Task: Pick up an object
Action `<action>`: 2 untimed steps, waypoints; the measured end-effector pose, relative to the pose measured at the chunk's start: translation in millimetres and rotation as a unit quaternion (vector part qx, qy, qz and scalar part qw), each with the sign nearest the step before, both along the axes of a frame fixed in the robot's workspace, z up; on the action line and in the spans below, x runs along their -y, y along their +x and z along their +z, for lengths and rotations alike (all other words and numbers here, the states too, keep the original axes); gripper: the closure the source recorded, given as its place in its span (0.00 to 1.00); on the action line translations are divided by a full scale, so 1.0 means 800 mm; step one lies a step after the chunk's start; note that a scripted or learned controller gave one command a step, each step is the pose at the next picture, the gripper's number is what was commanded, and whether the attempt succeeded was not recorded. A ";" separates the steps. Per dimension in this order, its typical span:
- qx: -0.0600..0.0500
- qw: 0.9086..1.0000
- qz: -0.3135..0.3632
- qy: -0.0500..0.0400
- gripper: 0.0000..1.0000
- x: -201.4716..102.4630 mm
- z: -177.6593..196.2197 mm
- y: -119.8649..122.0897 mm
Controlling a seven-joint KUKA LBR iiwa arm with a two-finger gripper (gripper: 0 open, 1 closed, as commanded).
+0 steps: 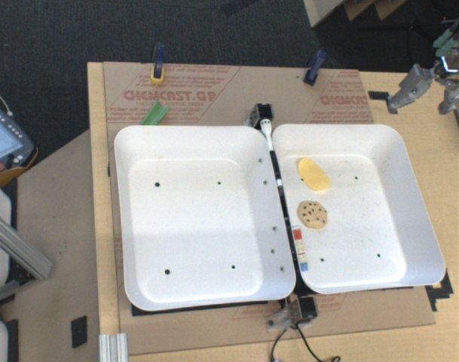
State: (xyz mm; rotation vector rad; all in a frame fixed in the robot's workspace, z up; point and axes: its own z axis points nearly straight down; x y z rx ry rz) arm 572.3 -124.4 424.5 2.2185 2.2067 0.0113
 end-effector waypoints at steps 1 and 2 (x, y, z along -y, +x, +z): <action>0.001 1.000 0.001 -0.001 0.00 0.028 0.129 -0.041; -0.004 1.000 0.009 0.003 0.00 -0.119 0.139 0.018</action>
